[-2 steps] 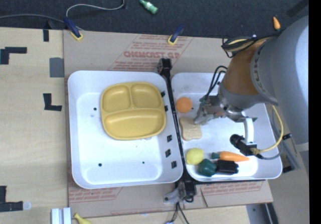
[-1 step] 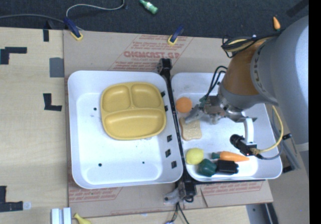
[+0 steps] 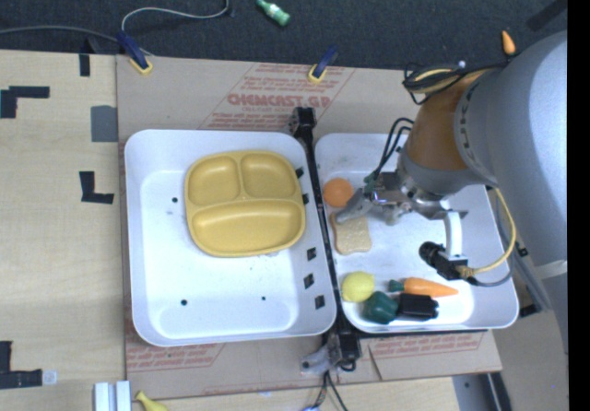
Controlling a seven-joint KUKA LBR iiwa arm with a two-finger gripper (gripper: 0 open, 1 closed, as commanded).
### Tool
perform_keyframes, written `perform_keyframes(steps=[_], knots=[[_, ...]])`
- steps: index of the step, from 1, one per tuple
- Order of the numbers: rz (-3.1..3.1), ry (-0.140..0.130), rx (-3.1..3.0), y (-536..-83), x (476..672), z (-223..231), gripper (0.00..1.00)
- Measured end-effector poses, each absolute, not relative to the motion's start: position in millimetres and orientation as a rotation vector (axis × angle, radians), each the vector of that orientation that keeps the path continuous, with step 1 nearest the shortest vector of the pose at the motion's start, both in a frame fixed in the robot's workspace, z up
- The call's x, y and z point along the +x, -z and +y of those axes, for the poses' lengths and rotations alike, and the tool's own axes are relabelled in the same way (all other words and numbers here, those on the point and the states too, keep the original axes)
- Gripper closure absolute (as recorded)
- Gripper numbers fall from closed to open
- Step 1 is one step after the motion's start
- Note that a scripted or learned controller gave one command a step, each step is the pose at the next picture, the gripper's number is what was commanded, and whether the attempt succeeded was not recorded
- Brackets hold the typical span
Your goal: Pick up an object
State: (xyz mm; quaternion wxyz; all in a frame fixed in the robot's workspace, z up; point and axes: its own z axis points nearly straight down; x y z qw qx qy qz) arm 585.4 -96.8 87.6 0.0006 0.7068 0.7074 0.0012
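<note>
While the gripper hovers in the right bin, its jaws look narrowly parted, gripping nothing. Bread slice sits at its six o'clock, orange ball at ten

The left bin holds a yellow divided tray. In the right bin the hand sits low beside an orange ball and above a tan bread slice, perhaps touching it. A lemon, a dark green item and a carrot lie along the near edge.
</note>
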Motion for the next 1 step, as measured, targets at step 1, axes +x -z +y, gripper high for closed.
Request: perform_keyframes(steps=[1], knots=[[2.219,-0.010,2.216,-98.2,586.9,-96.0,1.00]])
